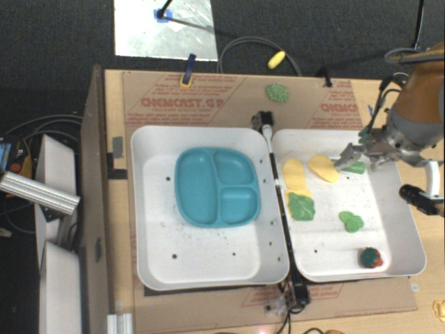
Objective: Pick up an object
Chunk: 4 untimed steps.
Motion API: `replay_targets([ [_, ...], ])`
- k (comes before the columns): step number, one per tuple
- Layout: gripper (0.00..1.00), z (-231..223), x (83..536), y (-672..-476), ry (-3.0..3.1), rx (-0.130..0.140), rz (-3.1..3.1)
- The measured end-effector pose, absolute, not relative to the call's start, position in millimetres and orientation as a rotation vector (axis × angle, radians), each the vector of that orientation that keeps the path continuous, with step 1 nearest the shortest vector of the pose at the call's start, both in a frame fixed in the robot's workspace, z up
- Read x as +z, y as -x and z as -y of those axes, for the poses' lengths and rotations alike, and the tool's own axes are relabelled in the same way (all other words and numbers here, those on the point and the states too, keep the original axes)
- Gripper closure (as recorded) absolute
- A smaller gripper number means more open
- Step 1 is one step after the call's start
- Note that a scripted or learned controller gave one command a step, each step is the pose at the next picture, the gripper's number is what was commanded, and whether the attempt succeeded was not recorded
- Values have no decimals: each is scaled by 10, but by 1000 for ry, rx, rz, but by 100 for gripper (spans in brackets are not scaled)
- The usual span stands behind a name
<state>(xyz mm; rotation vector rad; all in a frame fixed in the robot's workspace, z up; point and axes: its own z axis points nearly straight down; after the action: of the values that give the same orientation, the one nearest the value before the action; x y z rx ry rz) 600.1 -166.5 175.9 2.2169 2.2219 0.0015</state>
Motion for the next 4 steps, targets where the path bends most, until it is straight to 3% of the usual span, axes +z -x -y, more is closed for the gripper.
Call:
replay_targets([
  [1,0,1848,1121,-5460,-2228,-6,-2223],
  [2,0,1533,859,-5140,-2213,5,-2215],
  [3,0,2098,1271,-5676,-2212,5,-2213],
  [4,0,1640,822,-5149,-2225,-2,-2226],
])
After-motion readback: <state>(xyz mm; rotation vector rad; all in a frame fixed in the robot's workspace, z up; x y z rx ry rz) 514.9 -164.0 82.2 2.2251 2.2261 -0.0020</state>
